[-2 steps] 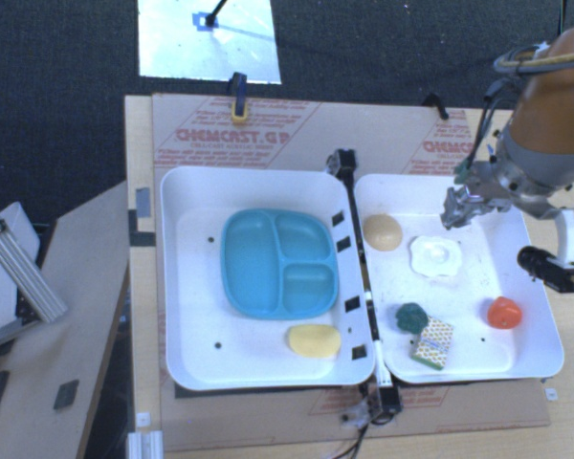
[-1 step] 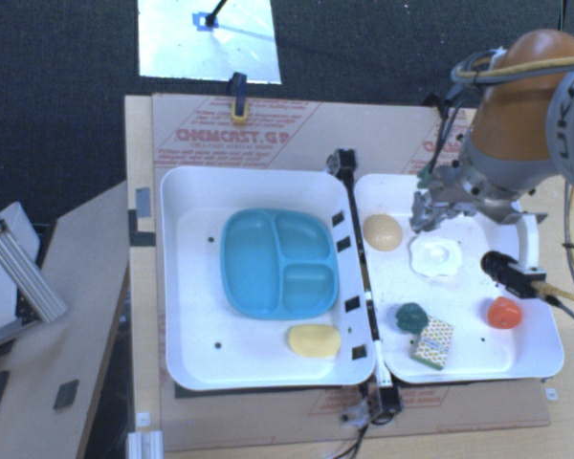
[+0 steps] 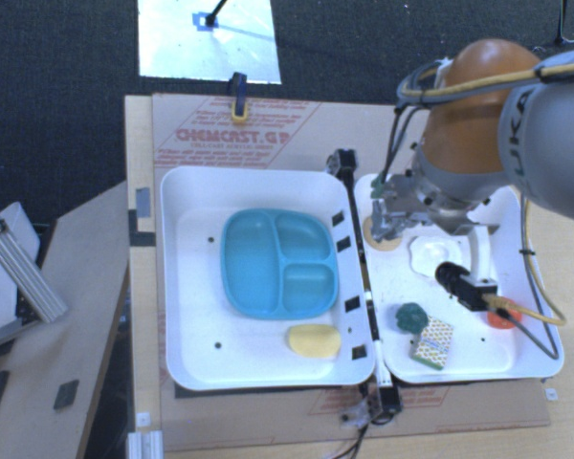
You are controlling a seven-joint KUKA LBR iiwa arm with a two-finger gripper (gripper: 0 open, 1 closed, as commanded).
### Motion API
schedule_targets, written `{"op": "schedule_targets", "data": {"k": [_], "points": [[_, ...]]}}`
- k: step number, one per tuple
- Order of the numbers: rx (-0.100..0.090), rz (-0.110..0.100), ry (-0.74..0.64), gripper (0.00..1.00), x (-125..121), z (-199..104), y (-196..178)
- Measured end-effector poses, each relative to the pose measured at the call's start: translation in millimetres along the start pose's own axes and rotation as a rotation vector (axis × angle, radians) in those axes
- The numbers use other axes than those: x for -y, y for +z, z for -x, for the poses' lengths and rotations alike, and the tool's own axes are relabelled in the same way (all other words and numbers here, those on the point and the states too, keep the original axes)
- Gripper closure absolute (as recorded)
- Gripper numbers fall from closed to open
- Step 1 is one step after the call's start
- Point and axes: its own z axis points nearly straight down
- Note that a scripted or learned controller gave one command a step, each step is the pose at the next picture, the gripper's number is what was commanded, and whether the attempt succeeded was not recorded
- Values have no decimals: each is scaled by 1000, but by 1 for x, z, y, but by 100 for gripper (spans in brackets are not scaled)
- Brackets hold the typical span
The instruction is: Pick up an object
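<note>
My gripper (image 3: 388,222) hangs low over the far left corner of the right bin (image 3: 531,347). Directly beneath it lies a tan round disc (image 3: 383,238), partly covered by the gripper. Just to the right sits a white flat piece (image 3: 430,253). Nearer the front of that bin are a dark green lump (image 3: 410,316) and a small patterned block (image 3: 432,343). An orange thing (image 3: 501,319) peeks out at the right, partly hidden. I see nothing lifted off the bin floor.
The left bin (image 3: 187,256) holds a blue divided plate (image 3: 277,264) and a yellow oval thing (image 3: 314,340) at its front. A black-clipped divider (image 3: 356,256) separates the bins. The grey arm with its orange band (image 3: 478,103) looms over the right bin's far side.
</note>
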Motion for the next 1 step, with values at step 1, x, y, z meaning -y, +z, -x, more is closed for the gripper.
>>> {"op": "schedule_targets", "data": {"k": [1], "points": [[0, 0, 1, 100, 12, -61, 5]]}}
